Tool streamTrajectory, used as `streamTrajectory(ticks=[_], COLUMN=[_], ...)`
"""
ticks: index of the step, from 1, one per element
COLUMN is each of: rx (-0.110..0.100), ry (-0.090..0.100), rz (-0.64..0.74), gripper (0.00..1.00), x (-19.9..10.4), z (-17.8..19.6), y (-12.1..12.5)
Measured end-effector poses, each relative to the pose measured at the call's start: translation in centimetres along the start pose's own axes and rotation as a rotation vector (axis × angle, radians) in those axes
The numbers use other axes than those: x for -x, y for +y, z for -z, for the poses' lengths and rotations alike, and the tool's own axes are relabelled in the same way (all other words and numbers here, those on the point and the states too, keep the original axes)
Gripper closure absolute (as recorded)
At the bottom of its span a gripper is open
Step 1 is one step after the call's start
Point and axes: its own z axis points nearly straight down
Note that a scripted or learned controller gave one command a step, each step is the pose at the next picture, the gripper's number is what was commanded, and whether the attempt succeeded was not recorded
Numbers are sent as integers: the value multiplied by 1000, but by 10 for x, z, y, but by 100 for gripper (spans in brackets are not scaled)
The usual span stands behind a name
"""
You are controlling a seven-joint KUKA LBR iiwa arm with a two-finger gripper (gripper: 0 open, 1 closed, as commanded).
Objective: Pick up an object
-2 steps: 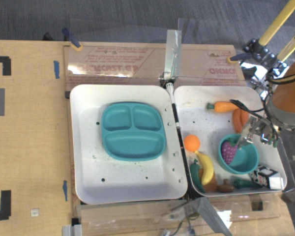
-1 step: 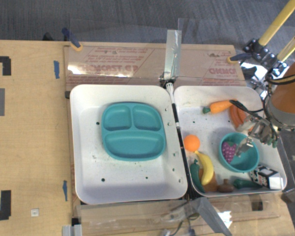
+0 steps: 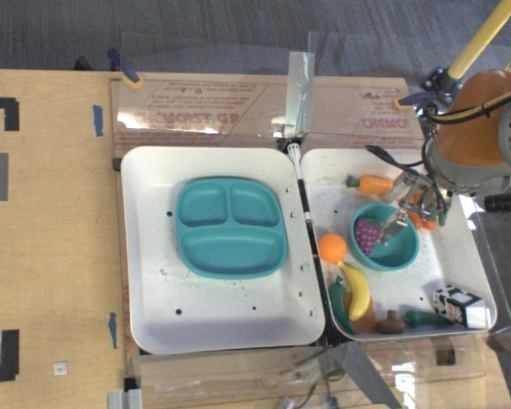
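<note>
My gripper (image 3: 399, 221) hangs over the right bin (image 3: 470, 254), just above the rim of a teal bowl (image 3: 396, 252). A bunch of purple grapes (image 3: 367, 233) lies inside the bowl, left of the gripper tip. An orange carrot (image 3: 374, 184) lies behind the bowl, and a small orange piece (image 3: 424, 219) shows right beside the gripper. In front of the bowl lie an orange ball (image 3: 331, 247), a yellow banana (image 3: 355, 290) and a green vegetable (image 3: 339, 308). Nothing is visibly held.
The left bin (image 3: 145, 228) holds a teal divided plate (image 3: 231, 227). A black and white box (image 3: 460, 305), a dark green item (image 3: 424, 318) and a brown item (image 3: 385, 322) lie along the right bin's front edge. A clear divider (image 3: 298, 100) stands behind the bins.
</note>
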Motion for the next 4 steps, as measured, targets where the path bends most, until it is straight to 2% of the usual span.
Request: streamTrajectory(ticks=[1,2,3,4], rx=[-23,-5,0,-3], ry=[22,2,-2,6], rz=[68,103,18,-206], gripper=[0,0,0,0], x=[0,-83,-35,0], z=[1,2,1,0], y=[53,-21,27,36])
